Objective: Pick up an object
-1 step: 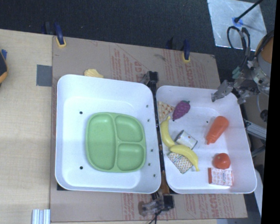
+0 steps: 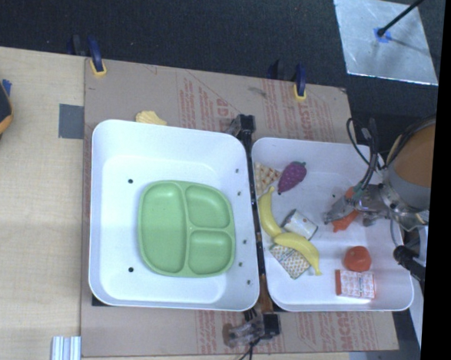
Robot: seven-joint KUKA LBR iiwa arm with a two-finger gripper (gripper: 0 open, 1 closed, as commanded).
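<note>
Orange carrot (image 2: 347, 220) lies just beside the gripper (image 2: 339, 214); its grip state is unclear.

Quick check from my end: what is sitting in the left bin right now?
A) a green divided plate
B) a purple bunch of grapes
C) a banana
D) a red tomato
A: the green divided plate lies alone in the left bin; the banana, tomato and grapes are in the right bin.
</note>
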